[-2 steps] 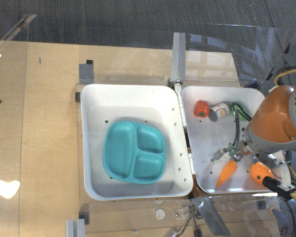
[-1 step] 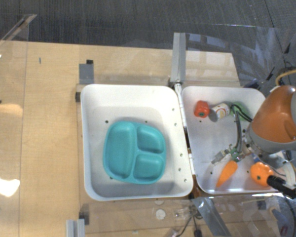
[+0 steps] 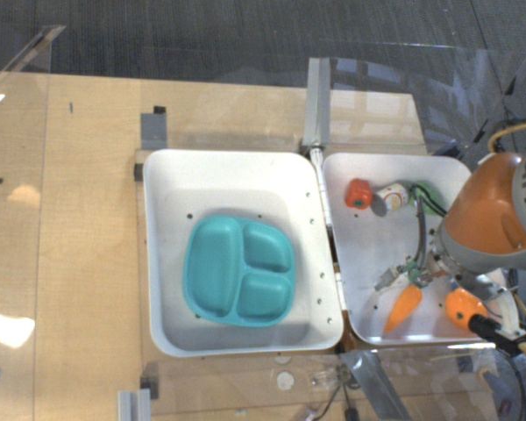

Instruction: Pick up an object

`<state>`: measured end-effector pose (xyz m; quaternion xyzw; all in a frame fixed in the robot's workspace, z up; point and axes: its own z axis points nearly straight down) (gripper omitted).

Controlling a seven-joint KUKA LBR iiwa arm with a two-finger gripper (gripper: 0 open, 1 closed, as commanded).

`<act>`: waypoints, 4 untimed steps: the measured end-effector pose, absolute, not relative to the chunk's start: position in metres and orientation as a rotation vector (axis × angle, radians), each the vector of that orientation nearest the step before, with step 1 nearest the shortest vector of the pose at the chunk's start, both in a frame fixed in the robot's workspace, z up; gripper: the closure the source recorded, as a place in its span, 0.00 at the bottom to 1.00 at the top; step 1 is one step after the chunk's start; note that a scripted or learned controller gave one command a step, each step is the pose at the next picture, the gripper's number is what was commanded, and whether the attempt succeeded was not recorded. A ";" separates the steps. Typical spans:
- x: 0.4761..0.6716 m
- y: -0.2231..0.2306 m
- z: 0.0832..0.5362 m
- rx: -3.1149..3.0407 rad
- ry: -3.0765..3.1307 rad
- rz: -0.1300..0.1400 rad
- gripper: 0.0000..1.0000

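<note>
hovering in the right bin (image 3: 368, 235), the gripper (image 3: 414, 274) touches the carrot (image 3: 403, 308)'s top; its grip can't be made out.

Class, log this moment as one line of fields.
arm: over right bin | gripper: above carrot | left bin: teal divided plate | held: nothing seen

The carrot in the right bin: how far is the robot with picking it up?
Done: the arm has reached over the right bin, and the gripper is low at the carrot's top end. In hand: nothing clearly; the carrot lies on the bin floor, and a grasp cannot be judged. Left: gripping and lifting. The red item and the teal tray lie untouched.
</note>
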<state>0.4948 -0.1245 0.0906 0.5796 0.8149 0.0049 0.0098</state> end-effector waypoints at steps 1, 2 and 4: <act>0.496 -0.123 0.091 1.670 2.631 0.013 0.00; 0.494 -0.121 0.091 1.773 2.567 0.011 0.00; 0.494 -0.122 0.091 1.796 2.553 0.012 0.00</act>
